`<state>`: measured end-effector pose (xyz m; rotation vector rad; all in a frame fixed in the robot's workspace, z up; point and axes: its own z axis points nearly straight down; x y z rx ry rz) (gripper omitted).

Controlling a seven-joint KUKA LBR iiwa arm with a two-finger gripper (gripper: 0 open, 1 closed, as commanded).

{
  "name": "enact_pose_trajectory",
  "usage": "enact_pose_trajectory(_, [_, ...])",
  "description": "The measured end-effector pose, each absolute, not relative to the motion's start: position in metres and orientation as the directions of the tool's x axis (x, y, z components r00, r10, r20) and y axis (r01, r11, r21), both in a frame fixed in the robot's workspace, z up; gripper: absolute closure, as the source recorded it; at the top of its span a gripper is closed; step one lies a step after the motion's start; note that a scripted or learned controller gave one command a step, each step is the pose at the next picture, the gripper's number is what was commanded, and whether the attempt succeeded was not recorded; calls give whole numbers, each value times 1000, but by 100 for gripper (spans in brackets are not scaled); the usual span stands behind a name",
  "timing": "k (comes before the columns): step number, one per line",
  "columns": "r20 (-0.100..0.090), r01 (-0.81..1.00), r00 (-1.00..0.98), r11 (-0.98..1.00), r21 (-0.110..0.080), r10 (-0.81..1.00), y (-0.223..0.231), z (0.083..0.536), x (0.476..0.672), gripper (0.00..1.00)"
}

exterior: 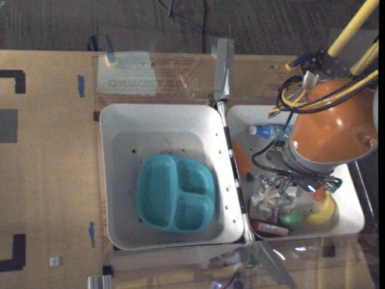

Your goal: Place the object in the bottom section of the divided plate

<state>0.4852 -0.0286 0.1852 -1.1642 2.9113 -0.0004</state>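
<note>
**Operator:** In the right-hand shallow white plastic bin (355, 218) I have the grey arm with its orange band (331, 125) hanging low over the clutter. The end effector (278, 188) is down among the items, but glare and cables muddle it, so I cannot tell how far it is open or whether it has hold of anything.

**Observer:** What can you count in there?

**Operator:** One yellow banana (323, 211), one small green rounded item (291, 219), one long orange carrot-shaped piece (242, 159) against the left wall, one clear bottle with a blue cap and label (264, 131), a crinkled clear wrapper (264, 198), and a dark red-and-white stick-shaped thing (269, 227) at the near edge. The arm covers much of the bin's middle and back.

**Observer:** And the plate?

**Operator:** One teal divided plastic plate (174, 192), three sections, lying alone in the left white bin (120, 137), well apart from the end effector.

**Observer:** Any writing?

**Operator:** A clear sheet (156, 77) on the tan counter (48, 161) behind the left bin carries a line of lettering, mirrored and too blurred for me to read. The bottle label is too small.
</note>
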Motion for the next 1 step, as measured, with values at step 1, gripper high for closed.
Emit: enact_pose_trajectory(1, [-6,-825,-565,565,-3,-825,42,185,492,100])
